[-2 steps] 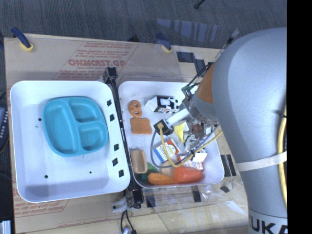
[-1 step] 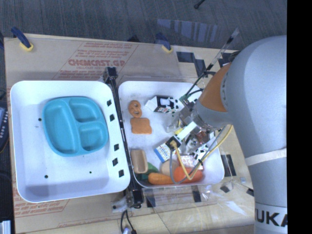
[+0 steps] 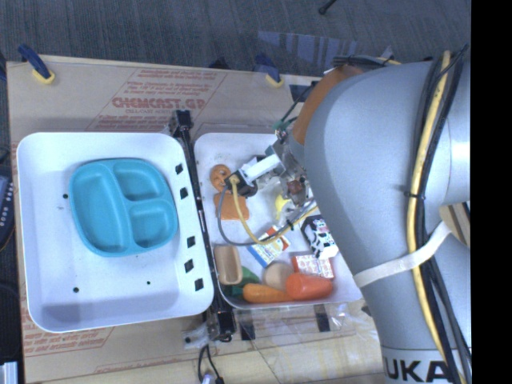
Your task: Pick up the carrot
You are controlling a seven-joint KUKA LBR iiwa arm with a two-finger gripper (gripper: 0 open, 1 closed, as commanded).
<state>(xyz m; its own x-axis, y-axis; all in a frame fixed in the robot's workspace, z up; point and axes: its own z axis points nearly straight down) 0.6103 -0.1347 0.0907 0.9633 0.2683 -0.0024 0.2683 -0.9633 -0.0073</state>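
Observation:
The carrot [image 3: 262,294] is a short orange piece with a green top, lying along the front wall of the right bin [image 3: 210,146]. It rests between a tan bun [image 3: 228,264] and a red-orange rounded toy [image 3: 309,286]. My gripper [image 3: 298,197] hangs over the middle of the right bin, well behind the carrot and apart from it. The grey arm hides the bin's right side.
The right bin also holds a brown pastry [image 3: 220,174], an orange wedge [image 3: 234,207], a blue and yellow packet [image 3: 269,251], a cow-patterned item [image 3: 320,237], a red box [image 3: 312,264] and a beige egg [image 3: 278,274]. A blue divided plate [image 3: 124,206] sits in the left bin [image 3: 48,294].

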